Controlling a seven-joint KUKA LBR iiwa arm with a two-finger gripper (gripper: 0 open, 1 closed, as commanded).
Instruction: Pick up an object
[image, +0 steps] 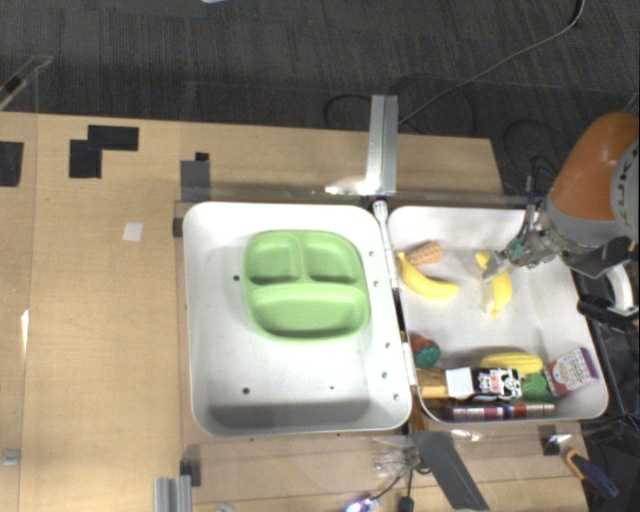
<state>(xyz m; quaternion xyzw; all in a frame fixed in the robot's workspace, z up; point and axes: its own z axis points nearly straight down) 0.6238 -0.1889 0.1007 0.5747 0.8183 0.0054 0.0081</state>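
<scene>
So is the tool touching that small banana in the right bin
Cannot tell. In the camera view the tool overlaps the top of the small banana, but the slanted overhead angle shows neither a plain contact nor a gap.

You see a green divided tray (304, 283) in the white left bin (210, 330), two yellow bananas (428, 280) (497, 290) in the white right bin (560, 310), and a purple carton (572, 371).
</scene>
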